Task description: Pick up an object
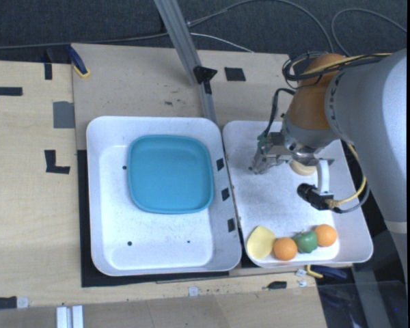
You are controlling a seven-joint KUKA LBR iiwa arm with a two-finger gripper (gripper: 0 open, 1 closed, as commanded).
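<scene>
My gripper (261,165) hangs over the upper left part of the right bin (280,200), above bare bin floor, with nothing between its fingers. Along the right bin's front edge lie a yellow piece (260,241), an orange ball (284,249), a green piece (305,242) and a second orange ball (325,235). They sit well below the gripper in the view. The left bin (109,210) holds a blue square plate (170,173).
A slanted metal pole (184,43) crosses the bench behind the bins. The arm's orange band and grey body (342,101) cover the right bin's far right side, with cables looping around them. Black clips (225,193) sit on the divide between the bins.
</scene>
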